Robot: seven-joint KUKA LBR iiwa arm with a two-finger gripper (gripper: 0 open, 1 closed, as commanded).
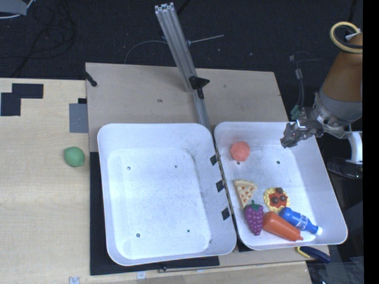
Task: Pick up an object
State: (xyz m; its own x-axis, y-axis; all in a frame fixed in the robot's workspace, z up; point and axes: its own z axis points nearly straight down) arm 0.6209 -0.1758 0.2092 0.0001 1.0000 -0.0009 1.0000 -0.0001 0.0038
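Camera view: the arm [343, 81] comes in from the right, grey w/ an orange band. Its gripper [291, 136] hangs over the top right part of the right bin [331, 218], near the back rim. It's small and dark here, so can't tell if it's apart or together. Nothing seen held in it.

Step, I think: just the start of the pick. The gripper is up high and hasn't gone for a toy yet.

Toys to grab are all in the right bin. A pink ball [240, 151] sits alone near the left wall, well apart from the gripper. Lower down is a bunch close together: pizza slice [244, 191], purple grapes [254, 217], a round red and yellow toy [275, 199], orange carrot [282, 227], blue bottle [299, 220].

Next move prob needs: go left to the ball, then down. It's round and smooth, so it may roll away. The bunch is crowded, harder to grab just one.

The left bin [112, 141] is white, smooth, shallow. A green ball [74, 157] sits out on the wood bench [35, 206]
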